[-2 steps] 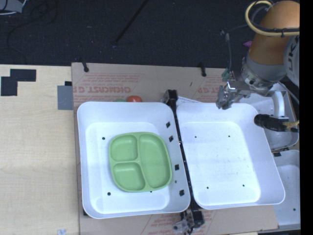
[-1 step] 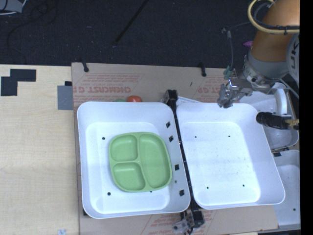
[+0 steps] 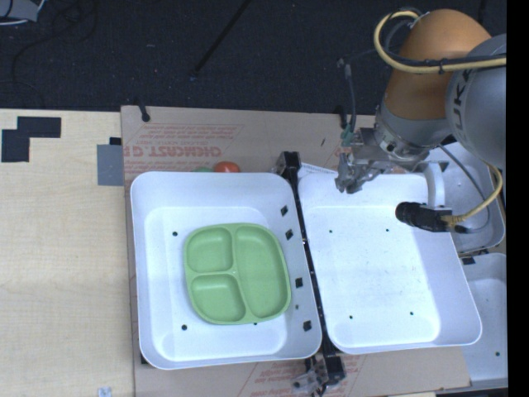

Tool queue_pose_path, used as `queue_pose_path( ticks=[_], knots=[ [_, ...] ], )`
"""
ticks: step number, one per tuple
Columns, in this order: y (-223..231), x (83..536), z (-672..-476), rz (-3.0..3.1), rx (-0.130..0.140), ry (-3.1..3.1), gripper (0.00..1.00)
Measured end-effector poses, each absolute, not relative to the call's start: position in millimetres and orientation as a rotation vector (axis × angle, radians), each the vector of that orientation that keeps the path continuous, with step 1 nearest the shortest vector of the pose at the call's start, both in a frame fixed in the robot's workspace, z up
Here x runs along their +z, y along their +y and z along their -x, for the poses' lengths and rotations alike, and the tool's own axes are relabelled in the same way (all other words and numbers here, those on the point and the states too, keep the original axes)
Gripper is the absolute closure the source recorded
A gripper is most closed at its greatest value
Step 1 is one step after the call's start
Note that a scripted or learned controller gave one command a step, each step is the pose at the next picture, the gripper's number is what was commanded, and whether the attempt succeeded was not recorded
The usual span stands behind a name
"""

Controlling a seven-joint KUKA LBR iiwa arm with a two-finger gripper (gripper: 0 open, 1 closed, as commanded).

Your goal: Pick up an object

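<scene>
While the green three-compartment plate [image 3: 237, 273] lies flat in the middle of the left bin [image 3: 157, 197], the gripper [image 3: 354, 177] hangs over the far edge of the right bin [image 3: 446, 321], well apart from the plate. Between the two bins runs a black divider strip with clips [image 3: 299, 259]. A small red and green object [image 3: 221, 169] peeks from behind the left bin's far wall, on the cardboard sheet [image 3: 207, 143] beneath both bins. A black fitting with a yellow cable [image 3: 426, 215] sits just right of the gripper. Whether the jaws are wide or narrow cannot be made out, and nothing is visibly held.
</scene>
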State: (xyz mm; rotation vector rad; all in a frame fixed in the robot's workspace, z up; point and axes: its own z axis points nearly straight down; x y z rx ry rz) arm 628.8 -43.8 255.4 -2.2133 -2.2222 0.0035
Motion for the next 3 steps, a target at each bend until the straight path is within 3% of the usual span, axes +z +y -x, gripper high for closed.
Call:
queue_pose_path(
  ticks=[3],
  knots=[
    [111,223,-610.4,2.212,0.006,-2.223,1.00]
  ],
)
